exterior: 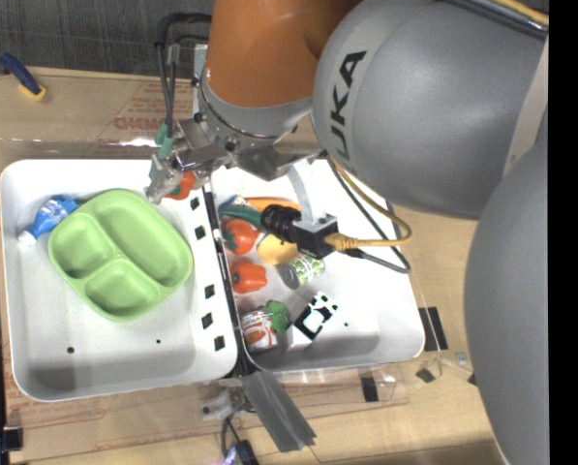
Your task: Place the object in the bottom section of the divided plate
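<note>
Camera view, arm: the grey arm with its orange band reaches in from the right and covers much of the top of the picture.
Gripper (169, 174): it hangs over the far right corner of the left bin (37, 356), just beside the wall between the two bins.
Jaws: a small orange-red object (182, 184) sits between the fingers, so I judge the jaws are closed on it (the grip itself is partly hidden by the wrist parts).
Plate (122, 251): green, divided in three, lying in the left bin; the gripper is near its far right rim, not yet over it.
Bottom section (122, 287): the compartment nearest to the camera, with nothing in it.
Blue thing (48, 215): touching the plate's far left rim, away from the path.
Right bin (385, 327): it holds toy food and a can, well apart from the step in hand.
Step in hand: carrying the object to the plate.
How to do it well: I think the arm should travel toward the camera, across the two far sections, keep height over the ridges, then lower over the middle of the bottom section and release low (a high drop may bounce into another section).
</note>
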Action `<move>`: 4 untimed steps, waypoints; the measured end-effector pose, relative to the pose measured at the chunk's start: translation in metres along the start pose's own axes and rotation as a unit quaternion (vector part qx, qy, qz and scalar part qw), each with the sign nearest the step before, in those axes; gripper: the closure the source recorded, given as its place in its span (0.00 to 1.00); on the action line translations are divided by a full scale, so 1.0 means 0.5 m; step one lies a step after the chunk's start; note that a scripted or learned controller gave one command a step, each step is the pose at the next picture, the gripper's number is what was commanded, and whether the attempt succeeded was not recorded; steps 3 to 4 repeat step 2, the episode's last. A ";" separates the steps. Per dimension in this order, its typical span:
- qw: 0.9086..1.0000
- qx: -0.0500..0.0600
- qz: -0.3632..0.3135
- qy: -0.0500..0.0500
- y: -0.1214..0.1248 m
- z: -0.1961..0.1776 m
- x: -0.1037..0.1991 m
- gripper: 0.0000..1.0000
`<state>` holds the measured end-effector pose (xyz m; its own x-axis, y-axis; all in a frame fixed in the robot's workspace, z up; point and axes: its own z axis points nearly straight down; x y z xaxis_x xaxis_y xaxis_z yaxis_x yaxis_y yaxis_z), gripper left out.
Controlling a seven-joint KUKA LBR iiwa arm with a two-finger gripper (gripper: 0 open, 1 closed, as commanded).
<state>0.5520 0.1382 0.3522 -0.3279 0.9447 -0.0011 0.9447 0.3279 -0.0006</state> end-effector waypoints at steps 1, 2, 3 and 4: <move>0.993 0.003 0.121 0.000 -0.127 0.131 0.069 1.00; 0.993 0.003 0.122 0.000 -0.127 0.131 0.068 0.00; 0.993 0.003 0.122 0.000 -0.127 0.131 0.068 0.00; 0.993 0.003 0.122 0.000 -0.127 0.131 0.068 0.00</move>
